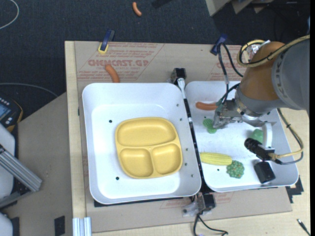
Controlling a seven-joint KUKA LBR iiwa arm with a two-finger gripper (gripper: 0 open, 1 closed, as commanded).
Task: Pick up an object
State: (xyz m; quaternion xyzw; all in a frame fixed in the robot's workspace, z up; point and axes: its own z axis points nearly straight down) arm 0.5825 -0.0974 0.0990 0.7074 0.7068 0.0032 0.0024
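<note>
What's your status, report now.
Gripper low in right bin, above a green piece. Hot dog just behind, corn and broccoli near front. Nothing seen held.

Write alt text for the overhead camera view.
A grey arm's gripper sits low in the right bin by a green toy, near a sausage, corn cob and broccoli. The left bin holds a yellow divided tray.

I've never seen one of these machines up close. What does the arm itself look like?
The arm is a thick, rounded grey tube with an orange band above the wrist. Yellow and black cables loop around it. At its tip sits a small grey metal gripper, with black fittings hanging beside it.
</note>
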